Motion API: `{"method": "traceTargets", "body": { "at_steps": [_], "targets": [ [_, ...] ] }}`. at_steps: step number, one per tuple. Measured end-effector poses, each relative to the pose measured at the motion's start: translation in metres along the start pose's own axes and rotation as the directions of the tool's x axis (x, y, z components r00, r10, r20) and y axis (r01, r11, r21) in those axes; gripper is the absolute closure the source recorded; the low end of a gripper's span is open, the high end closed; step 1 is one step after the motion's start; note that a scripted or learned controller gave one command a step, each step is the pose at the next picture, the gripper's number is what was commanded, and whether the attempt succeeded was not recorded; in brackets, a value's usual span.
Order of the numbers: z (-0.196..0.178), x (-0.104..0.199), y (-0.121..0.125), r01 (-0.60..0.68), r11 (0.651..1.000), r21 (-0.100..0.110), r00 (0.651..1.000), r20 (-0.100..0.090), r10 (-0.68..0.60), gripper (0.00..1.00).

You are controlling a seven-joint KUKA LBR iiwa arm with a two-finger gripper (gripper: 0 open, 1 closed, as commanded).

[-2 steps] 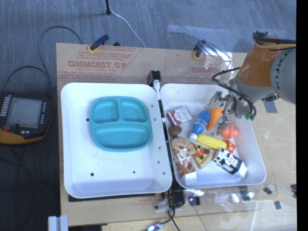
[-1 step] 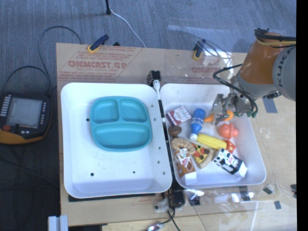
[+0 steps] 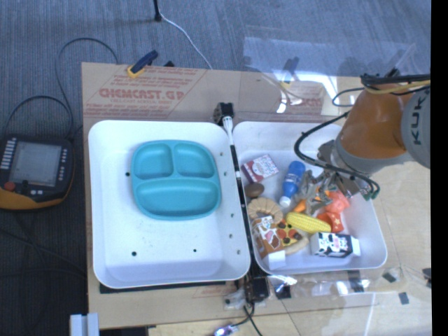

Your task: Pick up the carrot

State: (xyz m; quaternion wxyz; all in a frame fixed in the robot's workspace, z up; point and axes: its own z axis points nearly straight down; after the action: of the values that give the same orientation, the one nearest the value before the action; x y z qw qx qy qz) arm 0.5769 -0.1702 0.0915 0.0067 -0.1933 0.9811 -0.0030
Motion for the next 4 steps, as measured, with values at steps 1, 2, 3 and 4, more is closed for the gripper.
{"method": "traceTargets", "body": {
  "at_steps": [1,2,3,4],
  "targets": [
    [0.0,0.0,0.0,0.001,1.0,0.001,1.0,0.0,-0.001,0.0],
    [-0.002,0.039,0.04,-0.093,0.996,0.004,0.996,0.009,0.093,0.0],
    [-0.003,0.045,0.084,0.197,0.98,0.011,0.98,0.009,-0.197,0.0],
    [-0.013,0.042,0.084,0.198,0.98,0.014,0.98,0.012,-0.198,1.0]
  ]
}}
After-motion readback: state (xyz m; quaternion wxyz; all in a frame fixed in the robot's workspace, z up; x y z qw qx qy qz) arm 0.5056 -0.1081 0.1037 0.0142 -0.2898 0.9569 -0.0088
